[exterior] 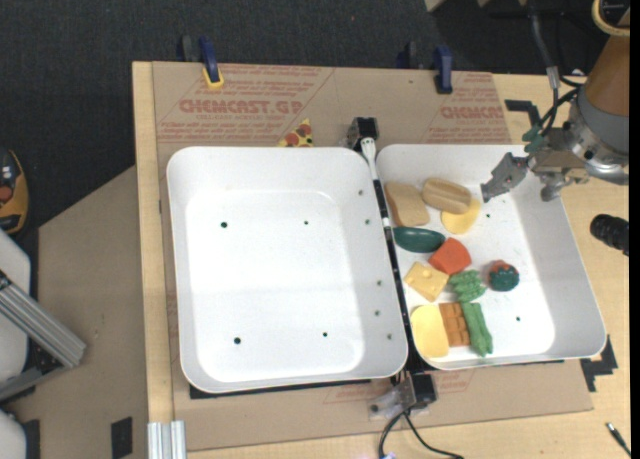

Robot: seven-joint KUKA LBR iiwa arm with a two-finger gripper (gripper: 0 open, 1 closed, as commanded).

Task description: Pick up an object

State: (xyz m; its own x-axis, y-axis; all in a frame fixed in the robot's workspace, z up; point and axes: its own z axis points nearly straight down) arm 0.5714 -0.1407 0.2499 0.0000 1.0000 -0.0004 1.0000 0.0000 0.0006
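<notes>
Item: right bin (560,277), white and shallow, taken as landmark. It sits on a counter (250,97) topped with brown printed board.

Contents, all toy food gathered in the bin's left half:
- Tan bread slice (406,205), at the far left corner by the bin's left wall.
- Tan bread roll (445,193), just beside the slice, toward the bin's middle.
- Yellow piece (460,219), touching the roll on its near side.
- Dark green oval piece (417,239), against the left wall, near side of the slice.
- Orange-red piece (451,255), toward the bin's centre.
- Yellow cheese wedge (427,281), near side of the orange-red piece.
- Green leafy piece (468,286), beside the wedge.
- Small red and dark green piece (502,276), nearest the bin's centre, apart from the rest.
- Pale yellow piece (429,332), orange ridged piece (454,324) and green pod-like piece (477,328), side by side at the near left corner.

Claw (497,183): over the bin's far edge, right of the roll and apart from it; nothing visible between its fingers, and whether they stand wide or narrow cannot be told. The arm (600,127) extends beyond the bin's right far corner.

Left bin (200,187): directly left of the right bin, walls touching.
</notes>
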